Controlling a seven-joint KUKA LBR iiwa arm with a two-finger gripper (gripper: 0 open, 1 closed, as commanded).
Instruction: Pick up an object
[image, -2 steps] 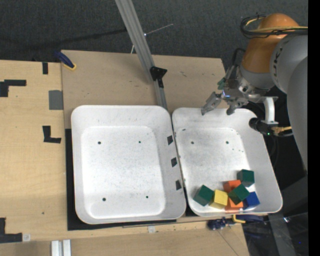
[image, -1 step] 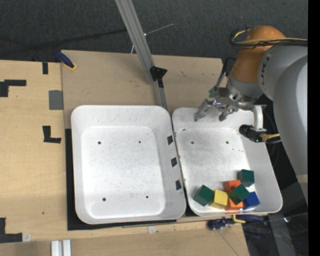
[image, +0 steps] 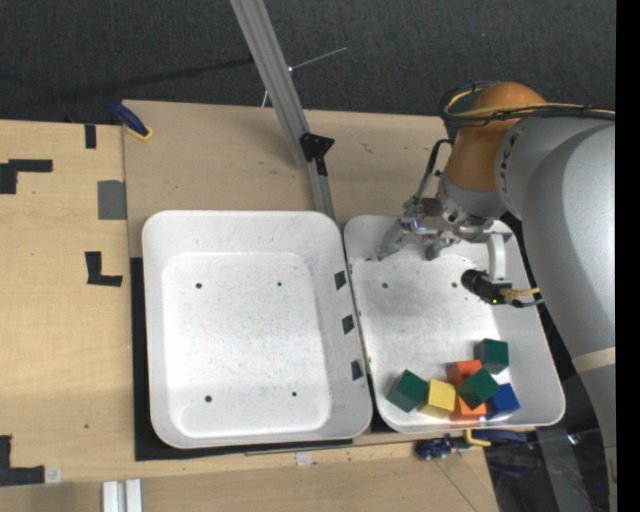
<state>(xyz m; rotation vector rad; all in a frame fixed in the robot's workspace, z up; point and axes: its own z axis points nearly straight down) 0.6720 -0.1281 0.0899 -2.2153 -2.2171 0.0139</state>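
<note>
**Gripper over the far end of the right bin, blocks bunched at the near end**

The gripper hangs over the far end of the right bin, close to that bin's far rim; whether it is spread or pressed together cannot be told from this angle. Nothing is visible in it. Above it rises the orange band and the grey arm, which covers the bin's right rim. The middle of the right bin's floor lies bare between the gripper and the blocks. The blocks crowd the bin's near right corner, touching one another: a green block, a yellow block, an orange block, a second green block and a blue block. The left bin sits against the right bin's left rim.
</note>
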